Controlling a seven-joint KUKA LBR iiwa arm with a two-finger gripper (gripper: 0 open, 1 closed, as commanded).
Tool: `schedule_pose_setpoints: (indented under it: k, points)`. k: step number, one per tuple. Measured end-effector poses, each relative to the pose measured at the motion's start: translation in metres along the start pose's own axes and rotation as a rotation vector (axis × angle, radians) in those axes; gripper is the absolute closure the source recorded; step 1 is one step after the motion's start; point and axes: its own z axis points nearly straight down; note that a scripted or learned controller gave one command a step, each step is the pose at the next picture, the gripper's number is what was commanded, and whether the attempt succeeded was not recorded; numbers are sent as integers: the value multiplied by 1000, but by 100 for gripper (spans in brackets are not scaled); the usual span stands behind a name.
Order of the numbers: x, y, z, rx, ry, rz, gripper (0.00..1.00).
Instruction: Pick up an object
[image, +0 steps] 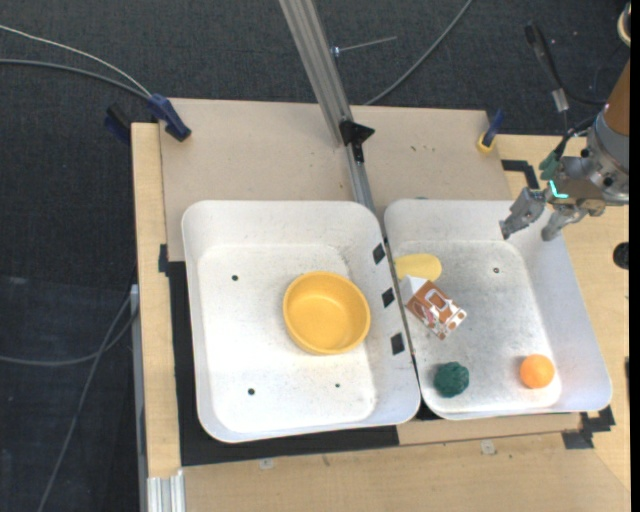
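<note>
Right bin (560, 300) far corner: gripper (536, 221) spread, nothing held

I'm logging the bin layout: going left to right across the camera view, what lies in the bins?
yellow bowl → pale yellow piece → red-and-white patterned box → dark green ball → orange ball

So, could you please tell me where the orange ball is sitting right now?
The orange ball lies in the right bin, near its front right corner, with the dark green ball to its left.
</note>
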Motion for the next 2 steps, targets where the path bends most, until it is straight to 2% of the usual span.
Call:
schedule_pose_setpoints:
  k: [1, 2]
  points:
    - [0, 0, -1, -2, 0, 0, 0]
    - [-4, 3, 45, 5, -1, 3, 0]
